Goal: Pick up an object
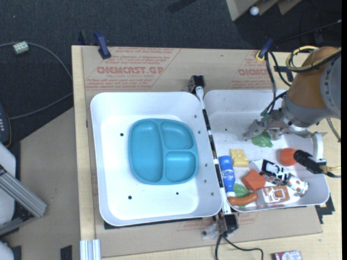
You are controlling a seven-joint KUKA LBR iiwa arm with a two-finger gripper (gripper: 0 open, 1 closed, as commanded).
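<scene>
Brown cardboard (pixel 162 64) covers bench under left bin (pixel 108 145); dark carpet (pixel 43 15) beyond. Gripper (pixel 264 131) over green object (pixel 263 141), grasp cannot be told.

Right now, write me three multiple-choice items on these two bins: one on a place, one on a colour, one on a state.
1. Where does the divided plate lie?
A. left bin
B. right bin
C. on the cardboard

2. What colour is the item just below the tool?
A. yellow
B. green
C. blue

3. How does the blue-capped bottle rest?
A. upright
B. lying flat
C. hanging from the arm

Answers: 1 A, the teal plate sits mid-floor in the left bin. 2 B, a green piece lies in the right bin at the tool. 3 B, the bottle lies lengthwise along the bin's left wall.
</scene>
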